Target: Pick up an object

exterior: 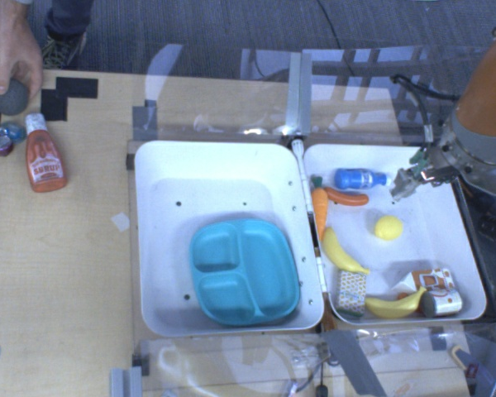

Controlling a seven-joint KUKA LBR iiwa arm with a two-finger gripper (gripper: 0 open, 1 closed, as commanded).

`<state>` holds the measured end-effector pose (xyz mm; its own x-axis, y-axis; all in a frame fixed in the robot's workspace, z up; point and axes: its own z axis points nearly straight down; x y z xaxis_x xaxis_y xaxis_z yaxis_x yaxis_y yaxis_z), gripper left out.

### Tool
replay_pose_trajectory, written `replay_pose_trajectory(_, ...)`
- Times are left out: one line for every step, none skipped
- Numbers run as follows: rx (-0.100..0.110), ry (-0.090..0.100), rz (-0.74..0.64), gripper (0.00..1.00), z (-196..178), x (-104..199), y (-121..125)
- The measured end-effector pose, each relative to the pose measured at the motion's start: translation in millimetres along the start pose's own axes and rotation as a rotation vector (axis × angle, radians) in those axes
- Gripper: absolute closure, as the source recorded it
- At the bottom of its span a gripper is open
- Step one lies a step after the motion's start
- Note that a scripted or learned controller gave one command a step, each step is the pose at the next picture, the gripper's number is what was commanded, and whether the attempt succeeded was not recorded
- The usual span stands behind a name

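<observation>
My gripper (403, 185) hangs over the far part of the right bin (471, 259), its fingers parted with nothing between them. A blue bottle (358, 178) lies just left of it, with an orange carrot (320, 208) and a reddish-orange piece (347, 196) near the bin's left wall. A small yellow ball (388, 227) sits below the gripper. Two bananas lie nearer the front, one (342, 252) at the left and one (394, 305) by a patterned sponge (351, 291). A printed box (436, 280) and a grey can (441, 303) rest in the front right corner.
The left bin (161, 180) holds a teal divided plate (243, 270). On the bench at the far left stands a ketchup bottle (45, 160), and a person's hand (16, 52) holds a dark object there. A metal divider (298, 98) rises between the bins at the back.
</observation>
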<state>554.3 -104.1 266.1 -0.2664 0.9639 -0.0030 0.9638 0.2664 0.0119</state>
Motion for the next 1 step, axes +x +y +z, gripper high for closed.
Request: replay_pose_trajectory(0.006,-0.001,-0.025,1.00,0.0,-44.4,-32.3)
